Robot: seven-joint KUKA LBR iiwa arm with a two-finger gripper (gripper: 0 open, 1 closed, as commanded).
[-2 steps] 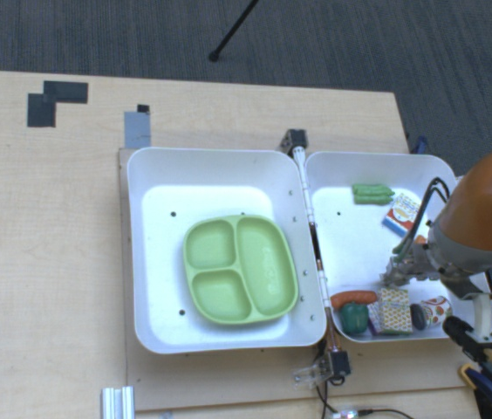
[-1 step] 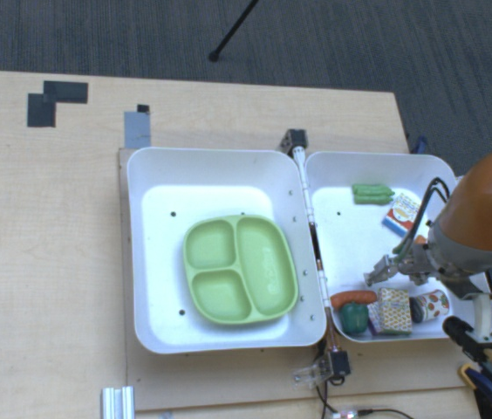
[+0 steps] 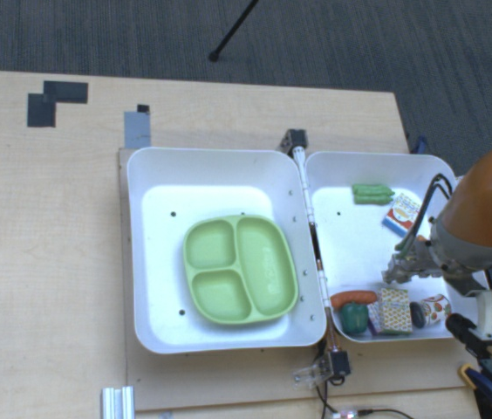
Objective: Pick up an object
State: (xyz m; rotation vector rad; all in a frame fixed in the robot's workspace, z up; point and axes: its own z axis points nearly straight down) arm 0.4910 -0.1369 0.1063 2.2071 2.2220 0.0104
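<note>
End effector (image 3: 400,267), its grip state impossible to tell, hovers in the right bin (image 3: 342,234) with the checkered packet (image 3: 394,311) just beside it at six o'clock.

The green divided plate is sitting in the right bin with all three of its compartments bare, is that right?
Not quite. The camera view shows the green divided plate in the left bin, not the right one. Its three compartments are indeed bare.
</note>
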